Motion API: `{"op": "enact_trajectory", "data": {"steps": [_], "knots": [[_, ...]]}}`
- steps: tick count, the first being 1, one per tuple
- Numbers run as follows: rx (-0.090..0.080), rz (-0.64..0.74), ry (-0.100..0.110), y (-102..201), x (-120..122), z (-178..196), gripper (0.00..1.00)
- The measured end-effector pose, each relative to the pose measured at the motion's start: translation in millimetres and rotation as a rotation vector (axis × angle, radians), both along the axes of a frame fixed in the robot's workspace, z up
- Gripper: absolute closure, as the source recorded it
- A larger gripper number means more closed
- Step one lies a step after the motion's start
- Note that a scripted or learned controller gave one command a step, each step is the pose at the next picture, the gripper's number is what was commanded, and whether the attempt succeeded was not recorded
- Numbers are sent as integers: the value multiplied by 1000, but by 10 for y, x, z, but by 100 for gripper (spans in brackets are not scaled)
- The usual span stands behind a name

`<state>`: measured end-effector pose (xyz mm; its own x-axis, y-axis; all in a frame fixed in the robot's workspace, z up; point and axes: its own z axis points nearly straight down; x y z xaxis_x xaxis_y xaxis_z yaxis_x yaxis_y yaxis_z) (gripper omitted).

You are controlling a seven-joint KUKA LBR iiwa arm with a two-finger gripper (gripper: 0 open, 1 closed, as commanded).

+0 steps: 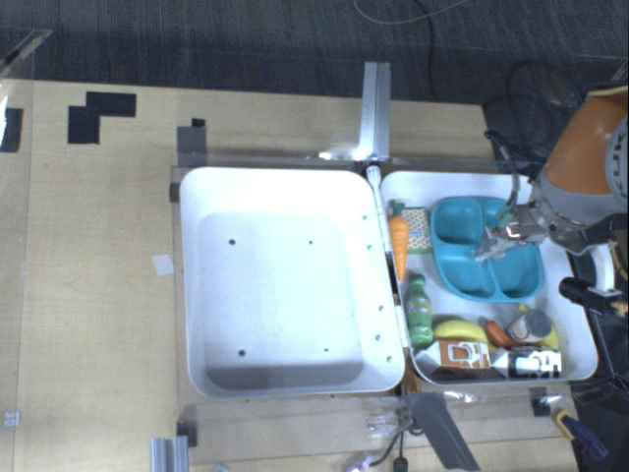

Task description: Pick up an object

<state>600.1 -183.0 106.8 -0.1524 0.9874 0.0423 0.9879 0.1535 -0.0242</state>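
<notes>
Camera view, looking down on both bins. Nearest, along the right bin's (588, 364) near wall, lie a dark bottle (526, 365), a brown box (464, 356), a banana (460, 330) and a green bottle (420, 311). Farther in, a carrot (398, 238) lies against the left wall, and a blue tray (487, 247) fills the middle. The gripper (494, 245) hangs over this tray, near its centre divider, reaching in from the right; whether it is released or clenched cannot be told, and nothing is seen between its tips. The left bin (278, 193) sits alongside. No target is named; the tray is the likeliest candidate. Risk: a descent onto the tray's flat floor would probably close on nothing, and a pinch on its thin rim could slip or tilt the tray against its neighbours.
</notes>
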Motion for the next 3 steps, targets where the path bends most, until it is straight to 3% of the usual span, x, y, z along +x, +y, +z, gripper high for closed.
{"op": "enact_trajectory", "data": {"steps": [1, 2, 3], "knots": [[-39, 215, -20, 95, 21, -86, 100], [-39, -9, -32, -236, -112, 689, 100], [-39, -51, -30, -228, -247, 585, 100]]}}
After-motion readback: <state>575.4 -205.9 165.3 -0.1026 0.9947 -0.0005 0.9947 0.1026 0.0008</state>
